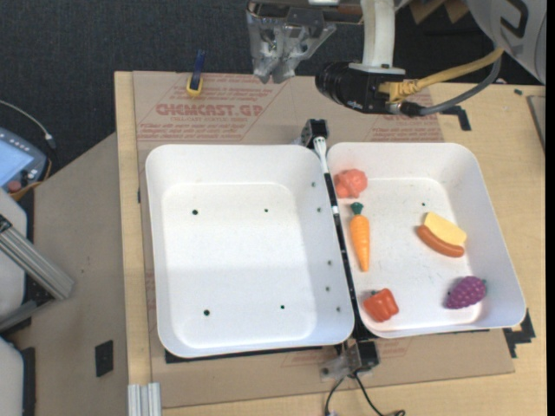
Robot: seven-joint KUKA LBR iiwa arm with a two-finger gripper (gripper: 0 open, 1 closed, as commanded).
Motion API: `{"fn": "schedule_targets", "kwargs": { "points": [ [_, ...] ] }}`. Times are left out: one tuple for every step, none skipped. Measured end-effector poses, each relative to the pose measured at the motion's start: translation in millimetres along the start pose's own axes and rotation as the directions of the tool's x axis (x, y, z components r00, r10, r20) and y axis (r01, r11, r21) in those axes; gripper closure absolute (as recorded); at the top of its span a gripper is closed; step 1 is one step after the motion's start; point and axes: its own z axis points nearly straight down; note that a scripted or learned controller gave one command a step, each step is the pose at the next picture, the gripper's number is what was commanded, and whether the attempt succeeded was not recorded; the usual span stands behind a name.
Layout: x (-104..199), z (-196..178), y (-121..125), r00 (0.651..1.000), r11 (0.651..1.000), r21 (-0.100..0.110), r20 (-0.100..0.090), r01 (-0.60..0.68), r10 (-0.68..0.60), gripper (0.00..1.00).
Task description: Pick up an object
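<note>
Dark carpet surrounds a bench topped with a brown board (260, 111), on which red print reads "CHEMCAST G.P" upside-in along its far strip; a second printed patch further right is too faint to read. Two shallow white bins sit side by side on the board, their inner rims touching along a black seam. Nothing lies on the floor of the left bin (173, 180), which shows four small dark holes.

Five toy foods lie in the right bin (486, 189). A pink lumpy piece (350, 183) rests at the far left corner, with an orange carrot (360, 241) just beside it, green top pointing away from the camera and lying along the seam. A red pepper (380, 304) sits near the close left corner. A yellow-and-orange sandwich-like piece (443, 235) lies toward the right wall, and a purple grape bunch (466, 292) sits near the close right corner.

Well apart from all of them, the gripper (279, 59) hangs above the board beyond the bins' far edge. Its metal fingers grasp nothing; how wide they stand cannot be told.

A yellow-and-blue clip (197, 78) sits at the board's far left.
</note>
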Motion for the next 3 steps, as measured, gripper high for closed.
{"fn": "schedule_targets", "kwargs": {
  "points": [
    [-73.1, -0.9, -37.6, 1.0, 1.0, 0.01, 0.003, -0.004, 0.004, 1.0],
    [-25.7, -0.3, -14.4, 1.0, 1.0, 0.002, 0.0, 0.006, -0.006, 1.0],
    [-65.1, -0.9, -61.5, 1.0, 1.0, 0.01, 0.002, 0.0, 0.0, 1.0]
  ]
}}
